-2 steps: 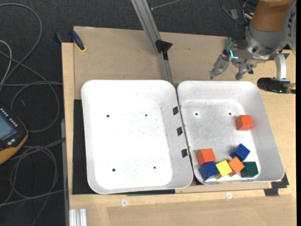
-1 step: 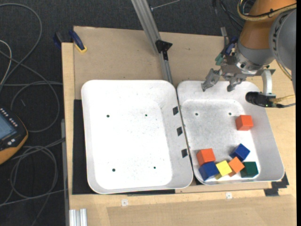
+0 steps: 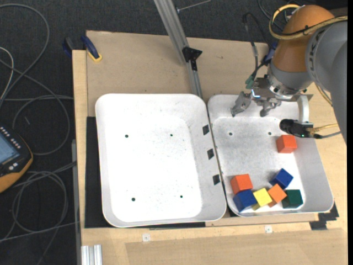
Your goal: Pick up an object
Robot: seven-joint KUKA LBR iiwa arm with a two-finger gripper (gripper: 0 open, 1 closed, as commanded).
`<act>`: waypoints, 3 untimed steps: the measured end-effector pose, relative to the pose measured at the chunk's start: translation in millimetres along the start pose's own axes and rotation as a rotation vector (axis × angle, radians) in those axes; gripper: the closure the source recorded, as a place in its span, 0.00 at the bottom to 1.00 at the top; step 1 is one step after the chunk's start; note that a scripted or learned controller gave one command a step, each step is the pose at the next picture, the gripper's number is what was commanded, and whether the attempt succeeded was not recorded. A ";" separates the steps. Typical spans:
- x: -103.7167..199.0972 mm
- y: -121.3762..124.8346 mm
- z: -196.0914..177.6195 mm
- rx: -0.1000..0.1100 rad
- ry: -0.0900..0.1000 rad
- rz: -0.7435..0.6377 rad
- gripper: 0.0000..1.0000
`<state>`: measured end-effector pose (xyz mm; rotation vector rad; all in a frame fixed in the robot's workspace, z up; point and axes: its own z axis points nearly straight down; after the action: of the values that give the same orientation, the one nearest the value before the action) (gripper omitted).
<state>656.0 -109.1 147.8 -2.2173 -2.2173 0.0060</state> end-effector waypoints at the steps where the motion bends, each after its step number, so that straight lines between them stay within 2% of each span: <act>1: 0.8 -0.8 51.6 0.001 0.000 0.000 0.00; 2: 0.9 1.7 36.1 -0.008 0.000 0.000 1.00; 3: -6.7 2.3 -26.0 -0.015 -0.003 0.000 1.00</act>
<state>658.4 -115.9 173.7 -2.2267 -2.2260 -0.0076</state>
